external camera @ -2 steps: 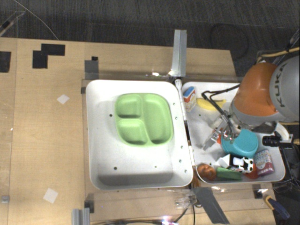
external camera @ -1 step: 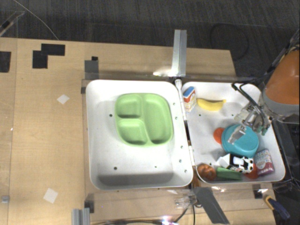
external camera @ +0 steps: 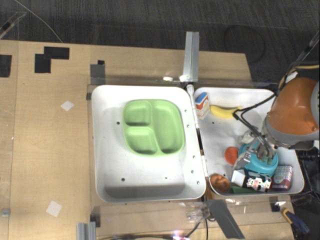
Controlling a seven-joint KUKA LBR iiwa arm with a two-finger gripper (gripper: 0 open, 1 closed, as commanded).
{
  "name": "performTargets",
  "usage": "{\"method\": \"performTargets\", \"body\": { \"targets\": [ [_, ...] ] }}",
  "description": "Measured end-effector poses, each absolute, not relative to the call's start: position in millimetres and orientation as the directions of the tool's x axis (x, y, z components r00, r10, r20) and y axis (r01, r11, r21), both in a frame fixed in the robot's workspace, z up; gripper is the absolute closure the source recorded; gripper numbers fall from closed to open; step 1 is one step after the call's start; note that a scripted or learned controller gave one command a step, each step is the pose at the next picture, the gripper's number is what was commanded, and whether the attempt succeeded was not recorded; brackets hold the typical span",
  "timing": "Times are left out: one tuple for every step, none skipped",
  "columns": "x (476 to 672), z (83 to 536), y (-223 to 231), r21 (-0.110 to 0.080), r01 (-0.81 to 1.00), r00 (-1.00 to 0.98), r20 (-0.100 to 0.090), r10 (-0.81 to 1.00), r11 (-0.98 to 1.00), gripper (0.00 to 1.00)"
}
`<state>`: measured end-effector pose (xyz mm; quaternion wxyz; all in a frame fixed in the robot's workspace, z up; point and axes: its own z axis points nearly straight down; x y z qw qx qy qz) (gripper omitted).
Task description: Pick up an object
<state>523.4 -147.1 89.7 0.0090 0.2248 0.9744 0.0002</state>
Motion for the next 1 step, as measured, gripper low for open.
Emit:
{"method": "performTargets", "body": {
  "targets": [
    [543.5, 89.9, -80.5, 0.009, 0.457, -0.889, -0.017, 0.457, 0.889, 0.00]
  ]
}}
